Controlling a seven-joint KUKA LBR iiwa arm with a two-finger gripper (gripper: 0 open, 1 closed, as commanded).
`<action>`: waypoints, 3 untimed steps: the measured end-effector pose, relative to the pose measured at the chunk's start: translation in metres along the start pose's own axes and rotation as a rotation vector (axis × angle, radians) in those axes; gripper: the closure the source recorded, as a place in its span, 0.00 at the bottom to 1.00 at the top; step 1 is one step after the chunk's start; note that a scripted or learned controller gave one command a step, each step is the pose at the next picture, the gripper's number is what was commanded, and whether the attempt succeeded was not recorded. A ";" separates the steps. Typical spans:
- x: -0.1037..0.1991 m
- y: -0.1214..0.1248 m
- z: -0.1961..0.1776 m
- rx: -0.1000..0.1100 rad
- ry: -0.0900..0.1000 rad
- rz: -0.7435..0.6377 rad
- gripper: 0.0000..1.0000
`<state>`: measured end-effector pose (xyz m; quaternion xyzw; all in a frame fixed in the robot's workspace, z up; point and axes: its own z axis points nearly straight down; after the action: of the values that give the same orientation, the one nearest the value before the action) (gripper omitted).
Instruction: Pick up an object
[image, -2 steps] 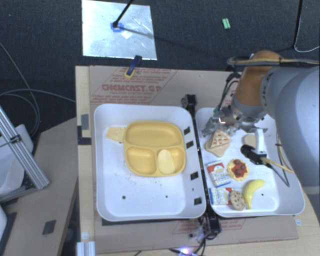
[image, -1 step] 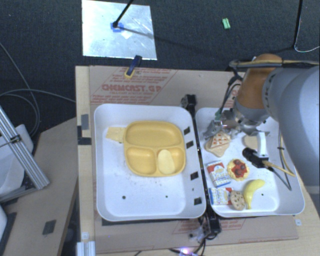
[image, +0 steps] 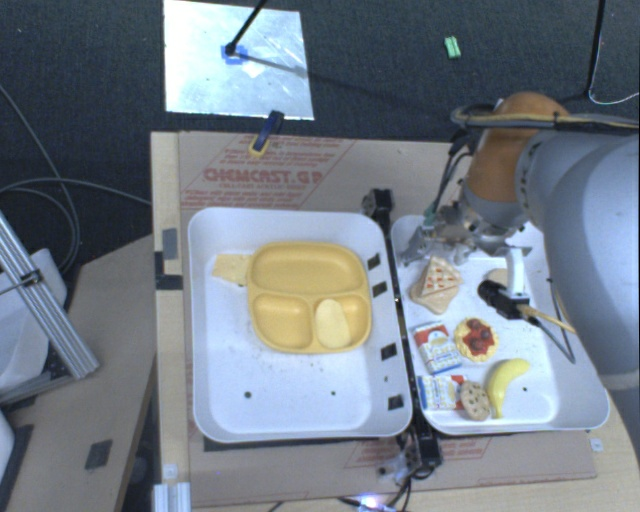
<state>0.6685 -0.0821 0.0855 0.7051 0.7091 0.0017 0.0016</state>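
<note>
I read this as the approach step: my gripper hovers at the right bin's eleven o'clock corner, just above the sandwich wedge. I cannot tell how its pincer stands. Next calls for lowering squarely onto the wedge.

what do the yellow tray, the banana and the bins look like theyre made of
Yellow tray: probably moulded plastic, matte; one even colour with rounded pressed compartments.
Banana: likely a plastic toy; uniform yellow, smooth, with a slight sheen, though too small to be sure.
Bins: seemingly thin formed plastic, white and smooth; rounded corners and a soft glare along the rims.
</note>
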 end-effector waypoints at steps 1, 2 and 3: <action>-0.006 -0.027 0.001 0.005 -0.001 0.005 0.00; -0.002 0.002 0.000 -0.001 0.000 0.000 0.00; -0.008 -0.016 0.001 0.004 0.000 0.005 0.00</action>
<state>0.6529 -0.0903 0.0845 0.7069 0.7074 0.0002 0.0004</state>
